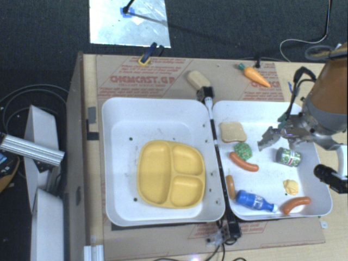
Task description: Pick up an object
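- The arm [331, 91] comes in from the right, its orange band over the right bin's [255, 112] far right corner.
- The gripper [278, 136] hangs above the right bin, its fingers [266, 140] spread apart with nothing between them.
- The can [287, 156], green and silver, lies on its side just below and right of the gripper, apart from the fingers as far as can be seen.
- Taking the can as the landmark: the broccoli [243, 150] lies to its left, and the bread [232, 131] sits further left and up, near the divider between the bins.
- A sausage [243, 161] lies left of the can, touching the broccoli's lower edge.
- A yellow lump [291, 186] sits below the can, near the bin's right wall.
- A second sausage [295, 204] lies below that lump, at the near edge.
- A blue bottle [254, 200] lies on its side down and left of the can.
- A small orange piece [230, 186] stands by the divider, left of the bottle.
- Well up from the can, outside the bin, a carrot [253, 75] lies on the cardboard [141, 78].
- The left bin [122, 124], far left of the can, holds a yellow tray [170, 173] with three compartments.
- A brush handle [198, 80] rests on the cardboard above the divider.
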Controlling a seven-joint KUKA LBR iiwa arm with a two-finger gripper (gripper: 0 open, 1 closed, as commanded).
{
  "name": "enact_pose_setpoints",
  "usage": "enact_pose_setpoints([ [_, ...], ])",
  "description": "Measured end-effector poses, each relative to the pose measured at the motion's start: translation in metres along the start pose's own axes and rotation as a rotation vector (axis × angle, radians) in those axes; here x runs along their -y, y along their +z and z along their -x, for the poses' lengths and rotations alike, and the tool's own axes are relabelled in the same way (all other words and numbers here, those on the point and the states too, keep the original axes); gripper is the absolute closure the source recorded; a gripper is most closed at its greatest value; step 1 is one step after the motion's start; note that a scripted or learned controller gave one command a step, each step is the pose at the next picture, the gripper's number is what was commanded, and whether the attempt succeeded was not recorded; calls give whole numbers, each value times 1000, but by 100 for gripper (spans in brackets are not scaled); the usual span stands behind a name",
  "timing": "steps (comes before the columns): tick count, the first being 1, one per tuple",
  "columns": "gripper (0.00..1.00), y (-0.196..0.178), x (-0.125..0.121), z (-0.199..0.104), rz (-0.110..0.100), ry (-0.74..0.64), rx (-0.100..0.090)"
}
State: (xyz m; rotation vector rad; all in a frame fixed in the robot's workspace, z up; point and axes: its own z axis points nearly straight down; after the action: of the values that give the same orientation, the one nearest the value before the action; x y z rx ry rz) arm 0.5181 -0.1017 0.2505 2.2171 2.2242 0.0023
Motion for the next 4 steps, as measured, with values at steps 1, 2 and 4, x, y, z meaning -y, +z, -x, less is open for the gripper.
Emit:
enact_pose_setpoints([
  [1,0,78,-36,0,-4,0,0],
  [2,0,136,-31,-8,-3,2,0],
  [4,0,166,-28,-10,0,0,0],
])
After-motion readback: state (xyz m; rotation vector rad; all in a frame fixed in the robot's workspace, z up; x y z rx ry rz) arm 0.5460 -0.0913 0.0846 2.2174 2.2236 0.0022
